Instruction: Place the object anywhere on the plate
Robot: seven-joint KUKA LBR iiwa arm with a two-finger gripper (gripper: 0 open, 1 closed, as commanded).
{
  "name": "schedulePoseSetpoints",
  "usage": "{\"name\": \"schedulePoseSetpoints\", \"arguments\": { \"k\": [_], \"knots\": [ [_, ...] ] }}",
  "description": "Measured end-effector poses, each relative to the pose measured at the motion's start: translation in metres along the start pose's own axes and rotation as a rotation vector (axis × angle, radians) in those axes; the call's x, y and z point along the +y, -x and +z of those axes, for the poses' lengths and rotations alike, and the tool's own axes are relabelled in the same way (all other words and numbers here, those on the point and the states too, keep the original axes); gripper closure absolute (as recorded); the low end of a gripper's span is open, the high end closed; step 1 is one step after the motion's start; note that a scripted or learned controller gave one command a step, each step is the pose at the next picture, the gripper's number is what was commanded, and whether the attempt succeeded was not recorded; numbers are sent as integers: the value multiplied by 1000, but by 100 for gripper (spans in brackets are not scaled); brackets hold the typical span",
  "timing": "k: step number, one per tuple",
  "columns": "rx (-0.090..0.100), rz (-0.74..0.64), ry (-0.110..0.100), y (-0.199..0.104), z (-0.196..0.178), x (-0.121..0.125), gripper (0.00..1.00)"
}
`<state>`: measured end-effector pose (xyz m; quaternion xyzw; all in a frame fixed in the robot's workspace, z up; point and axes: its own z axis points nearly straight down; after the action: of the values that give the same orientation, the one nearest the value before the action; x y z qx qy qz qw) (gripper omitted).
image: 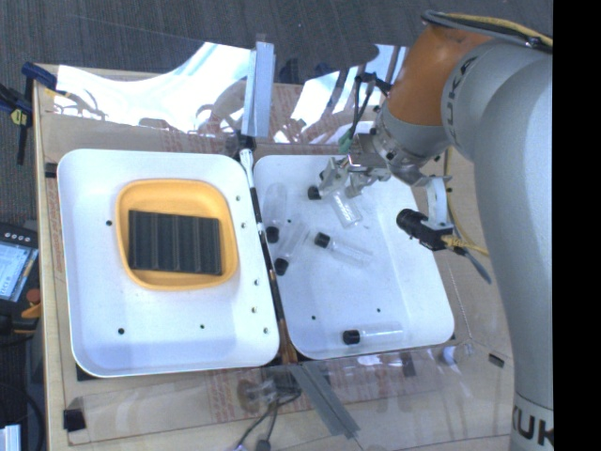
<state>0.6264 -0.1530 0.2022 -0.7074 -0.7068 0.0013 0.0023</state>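
Yellow plate (pixel 175 200) sits in left bin (pixel 84 252). Clear vials (pixel 349 250) lie in right bin (pixel 423 299). Gripper (pixel 343 178) hovers above them, grip state unreadable. You're at pick stage; next, descend onto one vial, close, carry left.

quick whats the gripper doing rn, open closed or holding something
gripper: over the back of the right bin, above the clear tubes; open, closed or holding something cannot be told.
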Motion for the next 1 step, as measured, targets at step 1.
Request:
{"name": "schedulePoseSetpoints", "arguments": {
  "k": [1],
  "knots": [
    [-1,-293,0,-10,8,-1,100]
  ]
}}
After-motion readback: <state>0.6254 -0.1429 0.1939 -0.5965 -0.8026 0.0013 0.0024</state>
